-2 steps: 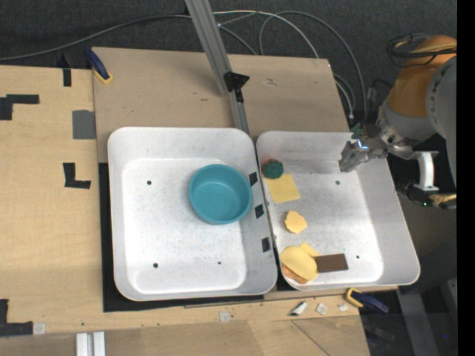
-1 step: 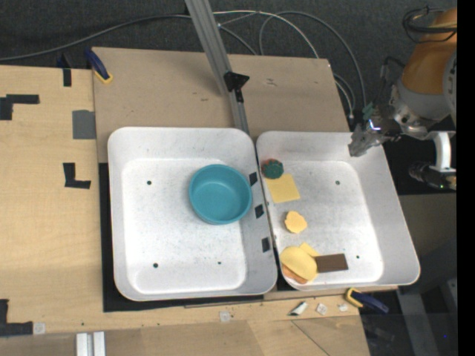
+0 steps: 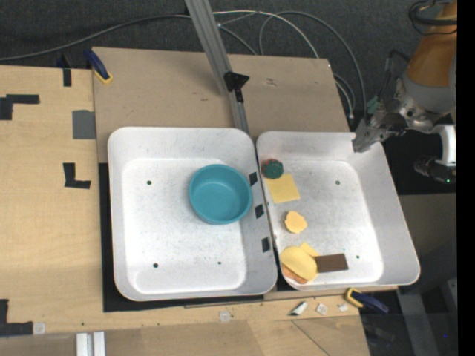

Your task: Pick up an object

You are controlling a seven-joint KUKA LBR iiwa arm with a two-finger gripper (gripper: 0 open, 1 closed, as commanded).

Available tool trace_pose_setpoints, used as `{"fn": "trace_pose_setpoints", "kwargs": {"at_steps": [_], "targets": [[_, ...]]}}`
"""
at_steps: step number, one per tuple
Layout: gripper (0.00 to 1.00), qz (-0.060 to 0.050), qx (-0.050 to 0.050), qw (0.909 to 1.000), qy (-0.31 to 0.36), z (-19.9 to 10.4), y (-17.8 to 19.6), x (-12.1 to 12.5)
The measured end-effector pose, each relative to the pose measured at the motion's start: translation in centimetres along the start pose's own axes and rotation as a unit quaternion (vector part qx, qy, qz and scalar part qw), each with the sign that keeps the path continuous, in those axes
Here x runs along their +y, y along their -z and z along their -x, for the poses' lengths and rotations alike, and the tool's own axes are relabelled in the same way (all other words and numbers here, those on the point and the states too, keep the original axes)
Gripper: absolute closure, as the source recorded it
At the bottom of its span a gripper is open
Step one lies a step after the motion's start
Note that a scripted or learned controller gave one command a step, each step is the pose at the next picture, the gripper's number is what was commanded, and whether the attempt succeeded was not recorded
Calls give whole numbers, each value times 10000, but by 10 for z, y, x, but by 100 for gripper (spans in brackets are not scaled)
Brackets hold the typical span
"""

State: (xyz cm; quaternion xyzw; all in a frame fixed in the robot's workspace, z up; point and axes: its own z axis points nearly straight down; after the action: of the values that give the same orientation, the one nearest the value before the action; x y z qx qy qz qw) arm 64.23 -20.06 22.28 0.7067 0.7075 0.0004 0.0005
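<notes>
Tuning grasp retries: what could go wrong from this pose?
1. The targets crowd the right bin's left wall: the teal piece, yellow square and yellow lump. A finger may clip the rim.
2. The brown bar touches the yellow round piece, so a grasp could nudge both.
3. The gripper sits over the far rim and could catch it descending.

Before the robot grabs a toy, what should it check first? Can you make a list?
1. Things to pick in the right white bin: ok; flat yellow square, small yellow lump, brown block.
2. Gripper above a toy: not ok; it sits at the bin's far right corner.
3. Jaws open: cannot tell.
4. Gripper carrying nothing: cannot tell.
5. Round blue bowl out of the way: ok; it is in the left white bin.
</notes>
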Motion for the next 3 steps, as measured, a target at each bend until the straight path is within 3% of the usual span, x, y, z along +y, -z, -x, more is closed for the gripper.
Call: {"fn": "trace_pose_setpoints", "kwargs": {"at_steps": [3], "targets": [[100,-14,13,10000,31,-179,11,-19]]}}
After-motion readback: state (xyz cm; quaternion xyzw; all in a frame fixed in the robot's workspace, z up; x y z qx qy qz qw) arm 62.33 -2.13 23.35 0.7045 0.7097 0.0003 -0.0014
